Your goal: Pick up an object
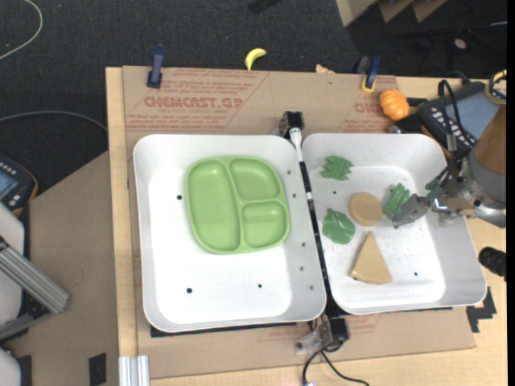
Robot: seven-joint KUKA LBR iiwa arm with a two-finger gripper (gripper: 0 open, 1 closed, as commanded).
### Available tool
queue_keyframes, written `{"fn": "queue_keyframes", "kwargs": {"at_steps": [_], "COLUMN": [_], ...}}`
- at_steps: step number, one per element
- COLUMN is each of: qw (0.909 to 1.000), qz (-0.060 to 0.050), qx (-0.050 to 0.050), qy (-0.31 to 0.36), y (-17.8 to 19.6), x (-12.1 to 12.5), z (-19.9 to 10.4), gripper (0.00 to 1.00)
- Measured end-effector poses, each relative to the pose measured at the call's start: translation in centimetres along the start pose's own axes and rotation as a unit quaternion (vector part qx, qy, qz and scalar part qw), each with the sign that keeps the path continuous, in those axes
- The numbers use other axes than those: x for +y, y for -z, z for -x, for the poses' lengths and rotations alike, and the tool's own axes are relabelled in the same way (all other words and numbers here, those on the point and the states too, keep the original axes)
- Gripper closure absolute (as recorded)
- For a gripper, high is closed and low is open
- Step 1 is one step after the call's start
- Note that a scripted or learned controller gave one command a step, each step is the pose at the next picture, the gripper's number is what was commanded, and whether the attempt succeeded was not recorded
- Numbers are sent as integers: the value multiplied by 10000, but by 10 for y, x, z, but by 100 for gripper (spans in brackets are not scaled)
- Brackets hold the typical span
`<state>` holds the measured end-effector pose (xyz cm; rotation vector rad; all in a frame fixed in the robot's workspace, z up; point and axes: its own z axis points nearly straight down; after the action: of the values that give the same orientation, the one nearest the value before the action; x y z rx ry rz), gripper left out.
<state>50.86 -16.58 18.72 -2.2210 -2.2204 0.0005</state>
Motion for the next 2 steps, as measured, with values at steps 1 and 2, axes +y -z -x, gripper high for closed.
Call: {"fn": "queue_keyframes", "kwargs": {"at_steps": [1,2], "qw": [10000,10000], "qz": [-14,-44], "qx": [8,29], "qy": [12,14], "y": [-108,-103], "x": [39,-33], "z": [-10,-77], "gripper": [0,0]}}
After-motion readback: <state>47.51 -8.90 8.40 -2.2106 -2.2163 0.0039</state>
